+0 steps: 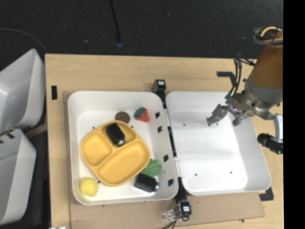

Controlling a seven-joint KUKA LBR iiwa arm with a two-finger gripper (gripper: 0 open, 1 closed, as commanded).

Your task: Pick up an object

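So we've got the gripper (225,114) hanging over the upper right part of the right bin (214,175), fingers spread apart with nothing between them. All the stuff worth grabbing is over in the left bin (74,128).

The yellow divided plate (114,156) looks like hard plastic, light but wide and slick, so we'd only get it by the rim, and that looks awkward. The black block (116,133) sitting in its upper compartment looks rigid and narrow enough to pinch across its short sides. Same story for the other black object (146,182) leaning by the plate's lower edge.

The yellow ball (88,186) in the lower left corner probably rolls away if we come in off centre. The little strawberry (141,113) and the brown round thing (122,116) near the top look small and light, easy to squeeze, but they're close to each other. The green thing (153,166) is half tucked under the plate, so we'd skip it.
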